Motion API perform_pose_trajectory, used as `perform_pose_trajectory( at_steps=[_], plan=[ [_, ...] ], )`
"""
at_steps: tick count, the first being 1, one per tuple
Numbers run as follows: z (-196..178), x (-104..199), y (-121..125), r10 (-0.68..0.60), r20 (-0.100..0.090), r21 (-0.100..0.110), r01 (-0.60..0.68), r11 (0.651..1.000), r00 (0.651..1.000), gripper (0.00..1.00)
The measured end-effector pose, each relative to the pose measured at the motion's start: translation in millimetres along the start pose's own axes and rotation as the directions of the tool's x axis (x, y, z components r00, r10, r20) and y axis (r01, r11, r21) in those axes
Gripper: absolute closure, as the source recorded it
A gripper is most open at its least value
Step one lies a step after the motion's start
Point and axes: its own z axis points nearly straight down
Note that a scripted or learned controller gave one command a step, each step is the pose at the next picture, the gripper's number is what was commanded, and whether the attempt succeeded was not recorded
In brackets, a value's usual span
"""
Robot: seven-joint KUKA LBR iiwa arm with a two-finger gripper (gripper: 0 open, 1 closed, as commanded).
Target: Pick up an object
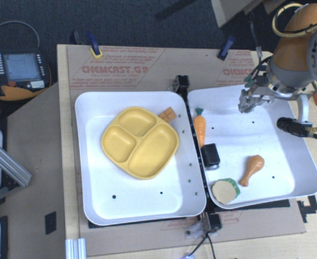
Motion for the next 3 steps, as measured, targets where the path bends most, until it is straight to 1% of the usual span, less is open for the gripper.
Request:
perform_pose_trajectory(
  at_steps=[1, 2, 3],
  plan=[
    [-57.7, -3.8, -7.4, 0.002, 0.001, 0.000, -0.002, 1.000, 1.000, 1.00],
    [-106.6, 4.8, -6.6, -0.001, 0.000, -0.001, 0.001, 1.000, 1.000, 1.00],
    [-98.7, 56.3, -6.7, -0.004, -0.005, 0.010, 0.004, 1.000, 1.000, 1.00]
  ],
)
